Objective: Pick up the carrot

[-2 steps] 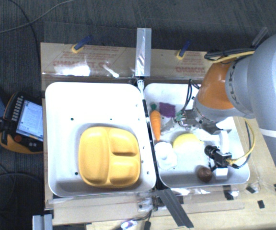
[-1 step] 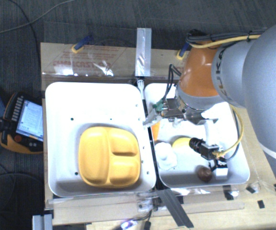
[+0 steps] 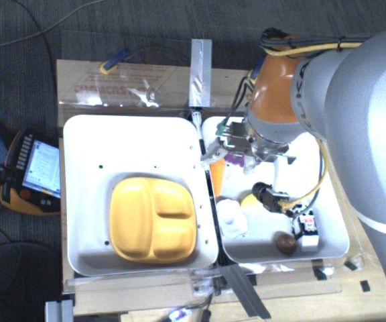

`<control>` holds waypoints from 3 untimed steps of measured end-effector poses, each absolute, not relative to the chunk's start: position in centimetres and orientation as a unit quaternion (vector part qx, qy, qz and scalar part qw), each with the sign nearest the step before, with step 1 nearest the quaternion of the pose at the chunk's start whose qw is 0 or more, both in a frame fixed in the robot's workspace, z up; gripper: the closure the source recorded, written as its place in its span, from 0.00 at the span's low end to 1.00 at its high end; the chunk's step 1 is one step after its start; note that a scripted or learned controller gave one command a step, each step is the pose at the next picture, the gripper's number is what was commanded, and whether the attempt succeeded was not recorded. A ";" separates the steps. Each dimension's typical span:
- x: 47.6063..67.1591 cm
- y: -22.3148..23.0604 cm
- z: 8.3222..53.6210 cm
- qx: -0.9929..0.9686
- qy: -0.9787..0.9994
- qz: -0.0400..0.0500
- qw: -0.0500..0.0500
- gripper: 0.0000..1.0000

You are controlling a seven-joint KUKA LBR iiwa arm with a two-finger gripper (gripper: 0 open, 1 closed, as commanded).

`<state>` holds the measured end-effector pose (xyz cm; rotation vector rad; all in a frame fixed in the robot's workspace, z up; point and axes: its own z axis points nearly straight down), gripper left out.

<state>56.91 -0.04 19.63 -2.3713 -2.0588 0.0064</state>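
The carrot (image 3: 216,177) is an orange strip lying against the left wall of the right bin (image 3: 334,243), partly hidden under the wrist. My gripper (image 3: 230,147) hangs low over the upper left part of that bin, just above and to the right of the carrot's top end. A purple thing (image 3: 235,158) sits directly beneath the gripper. I see nothing lifted off the bin floor.
The left bin (image 3: 86,153) holds a yellow divided plate (image 3: 154,218). In the right bin lie a white object (image 3: 230,219), a yellow piece (image 3: 249,200) and a brown round thing (image 3: 286,243). The arm covers the right bin's upper right.
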 end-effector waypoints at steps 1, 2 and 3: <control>56.9 0.0 20.4 -0.755 -0.656 0.004 0.001 1.00; 60.6 -2.3 18.3 -0.645 -0.764 0.002 0.000 1.00; 61.8 -0.8 18.4 -0.456 -0.890 0.000 0.000 1.00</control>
